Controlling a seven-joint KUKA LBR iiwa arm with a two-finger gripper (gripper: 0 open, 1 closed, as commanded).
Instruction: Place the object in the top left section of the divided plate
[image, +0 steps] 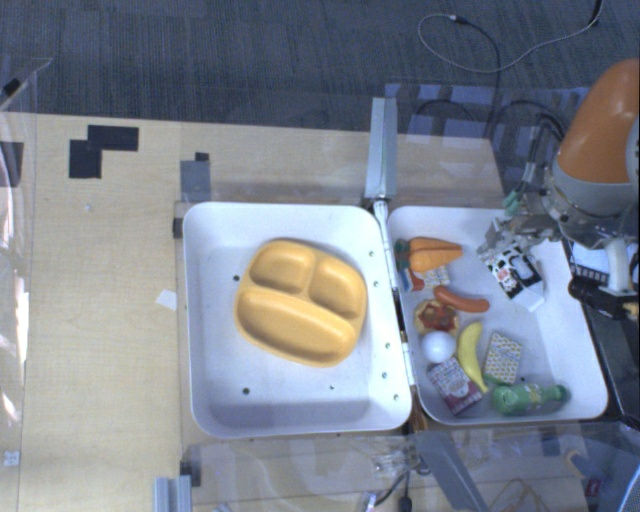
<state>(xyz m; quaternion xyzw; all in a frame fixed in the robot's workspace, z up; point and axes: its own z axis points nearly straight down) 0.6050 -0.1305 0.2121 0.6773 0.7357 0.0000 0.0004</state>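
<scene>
The yellow divided plate (300, 300) lies in the left white bin (215, 400). It has two small sections on the far side and one long section on the near side, and all three hold nothing. My gripper (517, 248) hangs over the far right part of the right bin (585, 395), below the orange band of the arm (600, 110). A small white piece with black marks (513, 270) sits right under the gripper. The gripper stands well to the right of the plate.
The right bin holds two carrots (432, 253), a red sausage (462, 298), a pizza-like piece (436, 317), a white egg (437, 346), a banana (470, 354), a cracker (503, 358), a red packet (454, 386) and a green bottle (525, 398). A metal post (380, 150) stands between the bins.
</scene>
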